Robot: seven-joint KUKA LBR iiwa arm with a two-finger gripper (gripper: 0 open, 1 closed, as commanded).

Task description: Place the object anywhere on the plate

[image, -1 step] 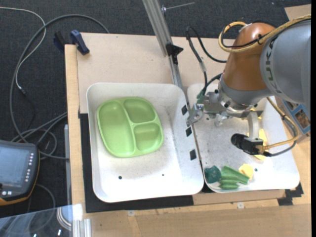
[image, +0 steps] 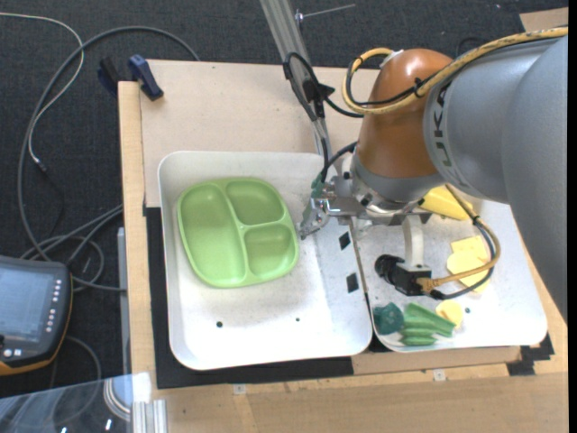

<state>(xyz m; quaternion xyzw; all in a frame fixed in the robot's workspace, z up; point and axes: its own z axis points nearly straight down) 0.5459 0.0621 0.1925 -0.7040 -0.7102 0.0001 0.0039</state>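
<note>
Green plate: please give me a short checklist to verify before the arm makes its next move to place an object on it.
1. The green plate lies flat in the left bin, its three compartments facing up: ok.
2. The arm is above the plate: not ok. It hangs over the divider between the bins, just right of the plate's rim.
3. An object is picked up: cannot tell. The wrist hides that spot.
4. Objects are available: ok. The green toy vegetables and yellow pieces lie in the right bin.
</note>
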